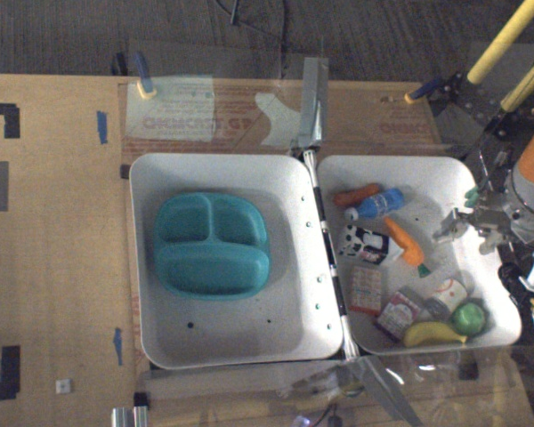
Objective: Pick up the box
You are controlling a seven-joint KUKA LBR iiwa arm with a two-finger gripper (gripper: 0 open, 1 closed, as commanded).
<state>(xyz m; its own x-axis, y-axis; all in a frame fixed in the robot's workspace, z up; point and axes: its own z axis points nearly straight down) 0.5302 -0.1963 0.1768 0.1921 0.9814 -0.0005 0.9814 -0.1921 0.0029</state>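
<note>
In the right bin [445, 169], a flat pale pink box [367, 289] lies near the left wall. A darker small box [398, 315] lies tilted just to its right, by the front wall. A black-and-white carton [370, 245] lies above the pink box. My gripper [474, 229] hangs over the right side of this bin, to the right of and apart from both boxes. Nothing shows in its grasp.
The right bin also holds an orange sausage shape [357, 194], a blue bottle [380, 205], a carrot [406, 244], a white round item [451, 290], a banana [432, 333] and a green apple [468, 318]. A teal divided plate [212, 244] lies in the left bin [160, 327].
</note>
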